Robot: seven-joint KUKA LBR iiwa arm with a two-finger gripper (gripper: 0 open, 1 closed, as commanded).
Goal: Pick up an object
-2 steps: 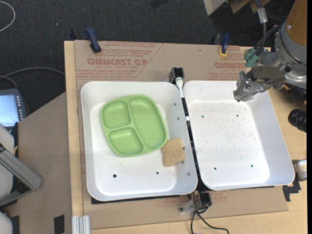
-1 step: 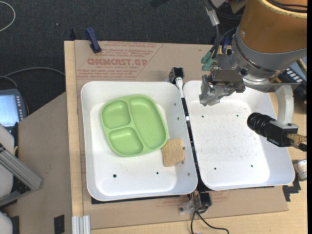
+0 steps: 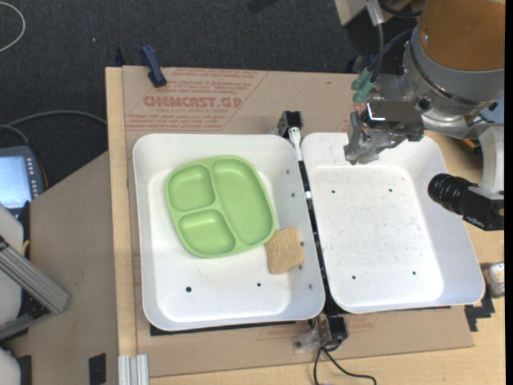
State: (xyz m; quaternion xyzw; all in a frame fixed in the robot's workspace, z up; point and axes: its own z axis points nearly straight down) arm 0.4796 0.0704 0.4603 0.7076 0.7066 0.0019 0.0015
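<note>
Gripper (image 3: 362, 152) of the grey arm hangs over the right shallow white bin's (image 3: 401, 287) far edge. In the left white bin (image 3: 160, 295), a tan sponge-like square (image 3: 284, 251) touches a green compartmented plastic plate (image 3: 220, 207), well apart from the tool.

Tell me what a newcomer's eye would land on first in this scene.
The bright green divided plate stands out first, lying in the left bin with a small tan sponge against its lower right edge. Next comes the big grey and orange arm entering from the upper right, its tool hanging over the far left corner of the right bin.
</note>
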